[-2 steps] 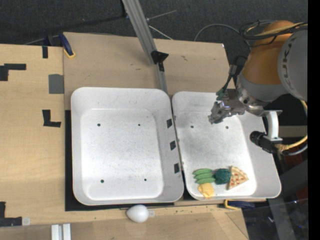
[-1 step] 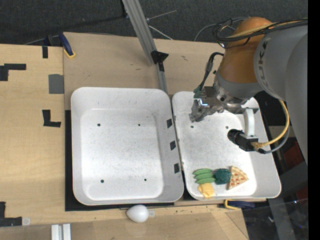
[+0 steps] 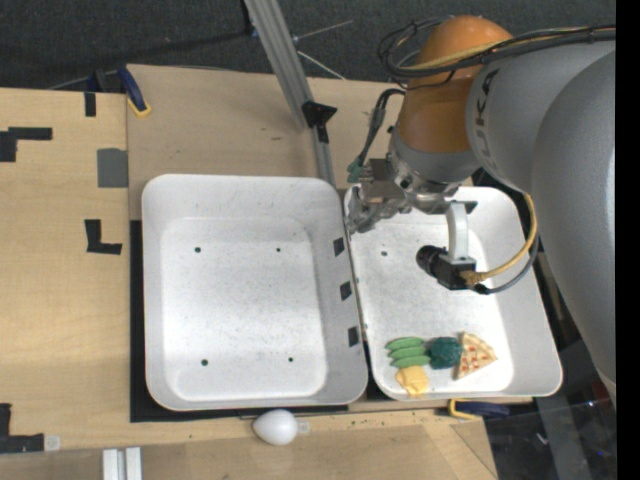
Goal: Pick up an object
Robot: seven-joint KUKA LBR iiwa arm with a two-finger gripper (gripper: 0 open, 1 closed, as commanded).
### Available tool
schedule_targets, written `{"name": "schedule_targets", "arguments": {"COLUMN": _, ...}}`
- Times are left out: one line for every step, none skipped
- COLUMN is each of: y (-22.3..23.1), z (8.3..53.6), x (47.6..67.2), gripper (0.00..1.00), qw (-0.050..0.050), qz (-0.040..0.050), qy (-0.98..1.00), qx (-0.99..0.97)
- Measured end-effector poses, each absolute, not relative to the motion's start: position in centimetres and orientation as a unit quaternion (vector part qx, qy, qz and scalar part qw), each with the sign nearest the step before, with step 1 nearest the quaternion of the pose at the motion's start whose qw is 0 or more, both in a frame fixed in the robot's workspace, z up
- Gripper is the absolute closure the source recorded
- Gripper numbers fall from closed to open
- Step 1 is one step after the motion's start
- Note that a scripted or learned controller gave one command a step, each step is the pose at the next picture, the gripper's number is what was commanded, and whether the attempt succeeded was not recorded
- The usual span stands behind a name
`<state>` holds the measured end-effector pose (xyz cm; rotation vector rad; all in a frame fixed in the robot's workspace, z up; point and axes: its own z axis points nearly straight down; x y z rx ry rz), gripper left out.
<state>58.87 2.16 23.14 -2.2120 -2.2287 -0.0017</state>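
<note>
My gripper [image 3: 366,208] hangs under the orange band at the far left corner of the right bin [image 3: 500,230], close to the wall between the two bins. Several small toy foods lie bunched at the near end of that bin: a green pea pod [image 3: 406,349], a dark green broccoli piece [image 3: 444,350], a yellow piece [image 3: 412,379] and a pizza slice [image 3: 474,355]. The gripper is well apart from this cluster, toward the far side, and I see nothing held in it.
The left bin [image 3: 160,268] sits beside the right one, sharing a raised edge. A white egg-shaped object [image 3: 277,427] lies on the bench just outside the left bin's near rim. A grey pole [image 3: 290,68] slants down to the bins' far edge.
</note>
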Motion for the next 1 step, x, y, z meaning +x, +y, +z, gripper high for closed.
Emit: {"name": "schedule_targets", "arguments": {"y": 8.24, "z": 23.1, "x": 60.75, "gripper": 1.0, "qw": 0.001, "qz": -0.0004, "qy": -0.71, "qx": -0.704}}
